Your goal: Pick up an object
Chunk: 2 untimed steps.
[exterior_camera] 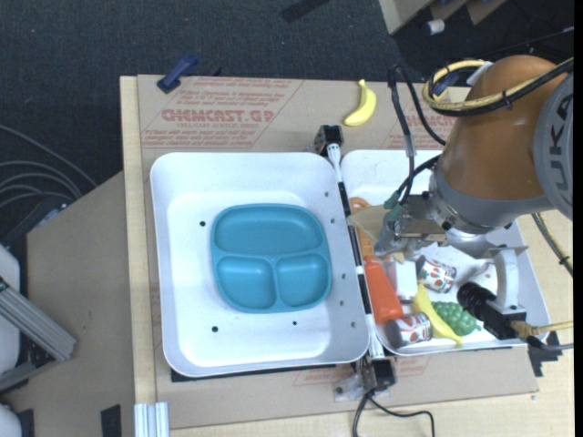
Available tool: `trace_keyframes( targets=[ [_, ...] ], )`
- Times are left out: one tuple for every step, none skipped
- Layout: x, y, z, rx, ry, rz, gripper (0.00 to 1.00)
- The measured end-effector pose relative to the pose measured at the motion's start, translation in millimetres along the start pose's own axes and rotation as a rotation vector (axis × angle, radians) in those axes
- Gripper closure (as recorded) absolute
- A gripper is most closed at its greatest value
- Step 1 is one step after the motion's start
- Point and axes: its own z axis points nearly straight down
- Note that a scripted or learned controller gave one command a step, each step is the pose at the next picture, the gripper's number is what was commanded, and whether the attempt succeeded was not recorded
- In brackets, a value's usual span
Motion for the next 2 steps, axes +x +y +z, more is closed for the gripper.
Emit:
trace_keyframes(
  targets=[
    [-19.0, 0.3, -5.5, -0.002, 0.0, 0.001, 1.0],
    [-21.5, 0.0, -3.3, 0.0, 0.0, 0.001, 1.0]
  ],
)
